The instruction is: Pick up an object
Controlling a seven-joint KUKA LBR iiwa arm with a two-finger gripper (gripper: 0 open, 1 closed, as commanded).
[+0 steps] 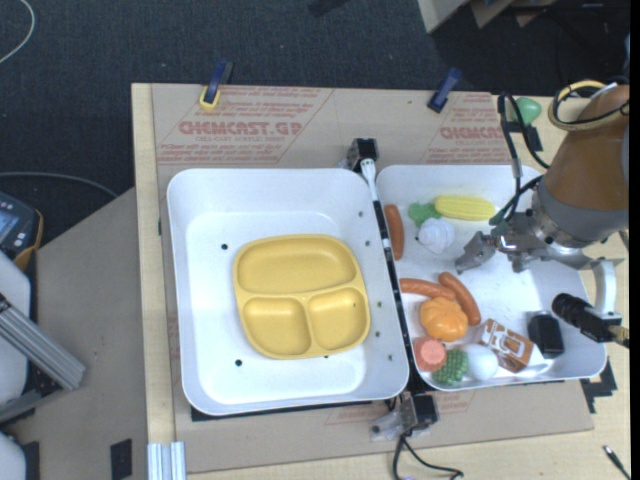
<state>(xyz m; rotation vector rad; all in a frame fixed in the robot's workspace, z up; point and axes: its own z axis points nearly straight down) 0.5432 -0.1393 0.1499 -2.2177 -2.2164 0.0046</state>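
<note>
- Dark carpeted floor (90, 78) fills the upper left of the frame, with a thin cable looping at the top left corner.
- At the far left edge, a small device with a blue screen (12, 226) sits above a slanted metal rail (35, 343).
- A brown board (330, 123) printed with red lettering covers the bench; a yellow clamp (213, 88) and a blue clamp (444, 90) grip its upper edge.
- The left bin (195, 268), white and shallow, sits at centre left and holds a yellow divided plate (300, 296) with three compartments.
- The right bin (400, 183), touching the left bin along its side, holds toy food.
- Near the divide in the right bin lies a red sausage (394, 230); beside it at the top are a green piece (422, 211) and a yellow corn cob (464, 207), with a clear whitish item (436, 235) just below.
- Lower in the same bin: two more sausages (444, 288), an orange pumpkin (444, 319), a pink round slice (431, 353), a green cluster (455, 366) and a brown-and-white packet (506, 345).
- The gripper (476, 255) hangs over the middle of the right bin, just right of the whitish item. Whether its fingers are apart or together cannot be told, and nothing is seen between them.
- The arm (590, 183), orange-banded, enters from the right edge.
</note>
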